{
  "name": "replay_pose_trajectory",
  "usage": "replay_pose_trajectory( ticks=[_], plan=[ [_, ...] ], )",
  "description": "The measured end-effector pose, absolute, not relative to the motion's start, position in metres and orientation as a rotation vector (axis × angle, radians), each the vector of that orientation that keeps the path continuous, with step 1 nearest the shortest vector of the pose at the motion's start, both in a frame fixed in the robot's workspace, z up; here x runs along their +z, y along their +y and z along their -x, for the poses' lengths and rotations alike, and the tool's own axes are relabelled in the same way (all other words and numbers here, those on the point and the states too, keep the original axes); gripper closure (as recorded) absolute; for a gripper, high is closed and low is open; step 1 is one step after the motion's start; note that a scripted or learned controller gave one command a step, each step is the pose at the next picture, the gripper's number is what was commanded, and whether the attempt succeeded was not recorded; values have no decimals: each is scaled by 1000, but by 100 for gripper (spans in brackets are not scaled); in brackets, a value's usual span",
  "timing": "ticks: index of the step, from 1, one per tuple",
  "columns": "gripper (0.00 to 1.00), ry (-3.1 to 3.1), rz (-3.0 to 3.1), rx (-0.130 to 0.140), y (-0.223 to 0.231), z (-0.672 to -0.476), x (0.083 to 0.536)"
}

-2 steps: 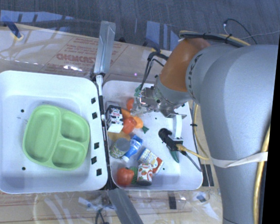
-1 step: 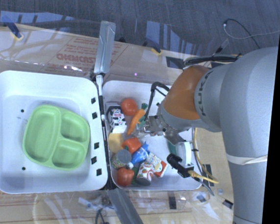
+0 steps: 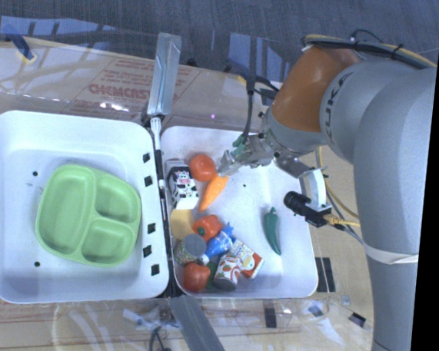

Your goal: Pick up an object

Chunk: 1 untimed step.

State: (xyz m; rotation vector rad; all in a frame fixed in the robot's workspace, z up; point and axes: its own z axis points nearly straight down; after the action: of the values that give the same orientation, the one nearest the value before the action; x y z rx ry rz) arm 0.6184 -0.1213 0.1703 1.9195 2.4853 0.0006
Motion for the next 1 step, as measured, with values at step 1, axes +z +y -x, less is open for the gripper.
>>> replay_pose_trajectory(
  ticks=[1],
  plan=[
    [0,2543,-1851,-3,-111,-614,91]
  ],
)
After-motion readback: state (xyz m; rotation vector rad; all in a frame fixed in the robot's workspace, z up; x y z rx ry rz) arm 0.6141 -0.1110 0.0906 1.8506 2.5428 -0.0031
